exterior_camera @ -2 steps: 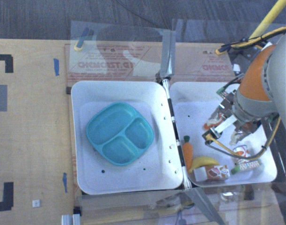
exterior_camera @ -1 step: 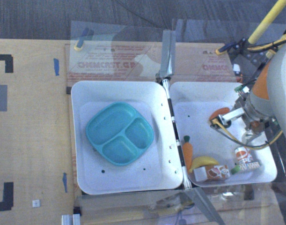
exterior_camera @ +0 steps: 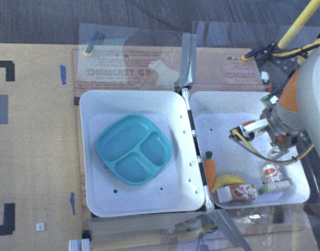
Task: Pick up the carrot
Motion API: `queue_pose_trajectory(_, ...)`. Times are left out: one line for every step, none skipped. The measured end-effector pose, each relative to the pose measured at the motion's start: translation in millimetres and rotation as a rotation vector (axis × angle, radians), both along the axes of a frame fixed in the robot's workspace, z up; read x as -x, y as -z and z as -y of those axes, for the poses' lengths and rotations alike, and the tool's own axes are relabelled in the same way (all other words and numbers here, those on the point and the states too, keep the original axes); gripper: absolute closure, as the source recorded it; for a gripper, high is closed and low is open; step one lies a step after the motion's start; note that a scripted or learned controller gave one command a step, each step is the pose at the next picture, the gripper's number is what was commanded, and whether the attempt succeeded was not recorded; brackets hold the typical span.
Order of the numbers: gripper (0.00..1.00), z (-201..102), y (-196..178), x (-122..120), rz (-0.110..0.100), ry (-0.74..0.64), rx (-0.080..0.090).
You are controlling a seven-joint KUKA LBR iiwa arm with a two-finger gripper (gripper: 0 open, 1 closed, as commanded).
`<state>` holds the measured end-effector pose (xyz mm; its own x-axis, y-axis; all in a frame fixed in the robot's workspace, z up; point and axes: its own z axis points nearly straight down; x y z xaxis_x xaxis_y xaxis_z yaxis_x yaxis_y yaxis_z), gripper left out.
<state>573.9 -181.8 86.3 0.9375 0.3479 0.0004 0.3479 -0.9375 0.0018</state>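
Gripper (exterior_camera: 279, 146) hangs over the right bin (exterior_camera: 222, 109), near its right wall; can't tell the finger state from here, cables and wrist hardware cover it. Nothing visibly held. Carrot (exterior_camera: 209, 171) lies well left of the gripper, tight along the right bin's left wall, green top pointing away from the front edge. Banana (exterior_camera: 228, 180) touches the carrot's lower right side. A small carton (exterior_camera: 238, 192) sits just in front of the banana, at the front wall. A can (exterior_camera: 271, 172) stands below the gripper. Open floor mid-bin, between carrot and gripper. Left bin (exterior_camera: 91, 109) holds a teal divided plate (exterior_camera: 133, 148).
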Motion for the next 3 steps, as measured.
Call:
queue_pose_trajectory(1.00, -3.2, -9.7, -2.2, 0.000, -0.010, 0.000)
queue_pose_trajectory(1.00, -104.7, -110.0, 44.0, -0.005, 0.113, -0.002)
queue_pose_trajectory(1.00, -162.1, -96.1, 94.7, -0.008, 0.138, -0.003)
